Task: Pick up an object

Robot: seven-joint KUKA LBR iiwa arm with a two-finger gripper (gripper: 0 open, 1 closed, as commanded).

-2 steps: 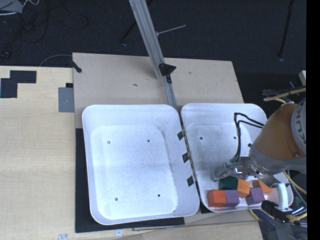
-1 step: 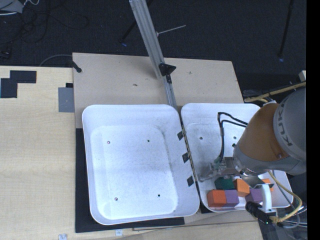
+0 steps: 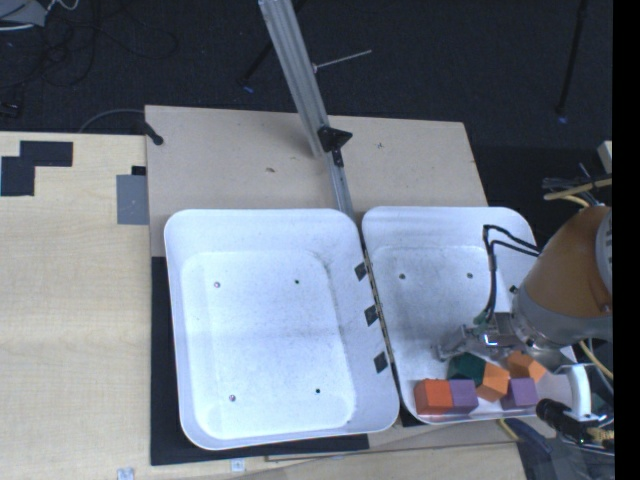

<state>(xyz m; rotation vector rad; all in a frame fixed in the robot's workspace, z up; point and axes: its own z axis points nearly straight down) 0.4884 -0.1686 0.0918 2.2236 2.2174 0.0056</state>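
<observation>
The right bin (image 3: 440, 258) holds a cluster of small blocks at its front edge: a red-orange block (image 3: 433, 396), a purple block (image 3: 463, 395), an orange block (image 3: 494, 381), a dark green block (image 3: 465, 366), another purple block (image 3: 522, 393) and a small orange piece (image 3: 527, 367). My gripper (image 3: 472, 342) is low in the right bin, just behind the dark green block, with the orange-banded arm (image 3: 568, 273) reaching in from the right. Nothing shows between its fingers.
The left bin (image 3: 200, 238) stands beside the right one, joined by black clips (image 3: 371, 314). A slanted metal rail (image 3: 300, 68) rises behind the bins. Black cables (image 3: 505, 238) hang off the wrist over the right bin.
</observation>
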